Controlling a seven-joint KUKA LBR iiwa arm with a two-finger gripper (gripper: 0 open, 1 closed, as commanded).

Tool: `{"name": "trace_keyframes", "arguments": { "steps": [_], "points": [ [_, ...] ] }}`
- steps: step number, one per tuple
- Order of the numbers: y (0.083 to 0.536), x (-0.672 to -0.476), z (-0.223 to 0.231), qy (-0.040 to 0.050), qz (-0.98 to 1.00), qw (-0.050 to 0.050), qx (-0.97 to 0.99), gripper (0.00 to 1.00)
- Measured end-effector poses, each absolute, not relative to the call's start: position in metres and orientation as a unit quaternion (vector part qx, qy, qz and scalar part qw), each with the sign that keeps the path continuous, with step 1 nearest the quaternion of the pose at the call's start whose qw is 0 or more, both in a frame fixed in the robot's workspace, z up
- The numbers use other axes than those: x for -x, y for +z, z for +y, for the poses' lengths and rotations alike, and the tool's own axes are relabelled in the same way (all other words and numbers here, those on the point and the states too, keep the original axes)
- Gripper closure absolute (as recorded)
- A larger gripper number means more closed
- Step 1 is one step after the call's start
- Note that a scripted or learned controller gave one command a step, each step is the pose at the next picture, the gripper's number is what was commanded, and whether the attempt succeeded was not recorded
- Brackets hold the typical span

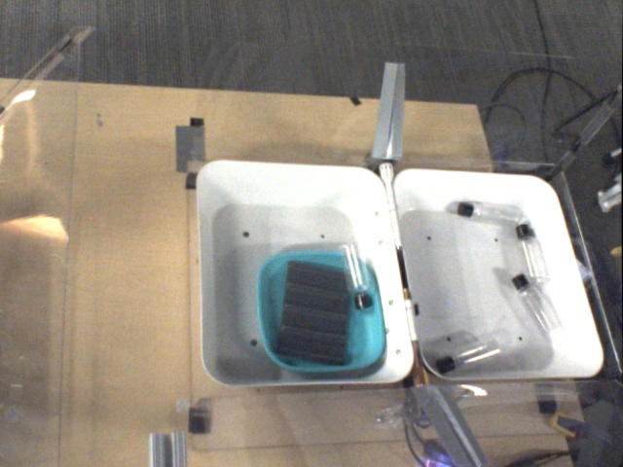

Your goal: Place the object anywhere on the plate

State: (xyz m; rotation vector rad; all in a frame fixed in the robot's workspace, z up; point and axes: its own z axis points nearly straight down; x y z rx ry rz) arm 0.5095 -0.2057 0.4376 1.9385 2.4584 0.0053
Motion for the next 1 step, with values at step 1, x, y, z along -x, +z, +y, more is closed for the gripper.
{"name": "trace_keyframes", "arguments": {
  "steps": [1],
  "points": [
    [0.4368,-0.4887,-0.2061,0.0014,0.759,0.005,-0.651,0.0]
  ]
}}
